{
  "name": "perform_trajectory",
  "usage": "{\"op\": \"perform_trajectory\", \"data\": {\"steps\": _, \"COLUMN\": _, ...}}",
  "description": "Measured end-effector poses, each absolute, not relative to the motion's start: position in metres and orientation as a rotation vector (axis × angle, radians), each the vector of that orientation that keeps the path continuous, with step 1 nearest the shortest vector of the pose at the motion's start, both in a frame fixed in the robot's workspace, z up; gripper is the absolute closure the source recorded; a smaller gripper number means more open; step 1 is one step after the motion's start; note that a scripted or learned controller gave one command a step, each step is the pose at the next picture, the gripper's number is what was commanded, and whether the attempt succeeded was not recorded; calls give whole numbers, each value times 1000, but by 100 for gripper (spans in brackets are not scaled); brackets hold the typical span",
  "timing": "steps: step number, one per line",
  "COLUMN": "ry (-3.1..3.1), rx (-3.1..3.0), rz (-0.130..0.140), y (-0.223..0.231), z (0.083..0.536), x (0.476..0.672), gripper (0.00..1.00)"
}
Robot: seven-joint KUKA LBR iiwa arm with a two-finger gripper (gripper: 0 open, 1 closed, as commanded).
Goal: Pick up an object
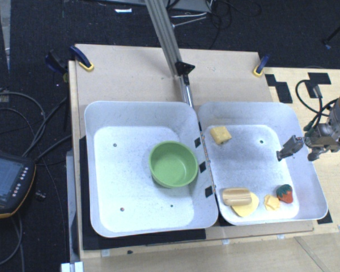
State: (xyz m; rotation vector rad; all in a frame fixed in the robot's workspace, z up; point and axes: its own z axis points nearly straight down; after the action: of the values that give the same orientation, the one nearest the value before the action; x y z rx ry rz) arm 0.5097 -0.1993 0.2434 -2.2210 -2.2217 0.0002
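The gripper [301,148] hangs at the right edge of the right bin [283,115], over that bin's right wall, its two dark fingers [289,147] spread wide with nothing between them. The arm's wrist enters from the right side of the view.

Inside the right bin, a small yellow block [220,135] lies at the far left, close to the wall shared with the left bin [102,118]. Along the near edge sit four things in a row: a tan bun-like piece [236,195] resting against a pale yellow piece [245,207], then a small yellow chunk [272,202], then a red strawberry-like toy [285,194] nearest the right wall (it lies below the gripper in the view, apart from it). The middle of the right bin floor is open.

In the left bin a green bowl [173,163] stands upright toward the right side, near the shared wall; the bin floor to its left is bare
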Motion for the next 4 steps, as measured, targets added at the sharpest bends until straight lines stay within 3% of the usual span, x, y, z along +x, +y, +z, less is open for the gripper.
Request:
{"op": "perform_trajectory", "data": {"steps": 3, "ry": -2221, "rx": -2220, "rz": 1, "y": -198, "z": 94, "x": 516, "gripper": 0}}
{"op": "perform_trajectory", "data": {"steps": 4, "ry": -2222, "rx": -2222, "rz": -1, "y": -198, "z": 106, "x": 517, "gripper": 100}}
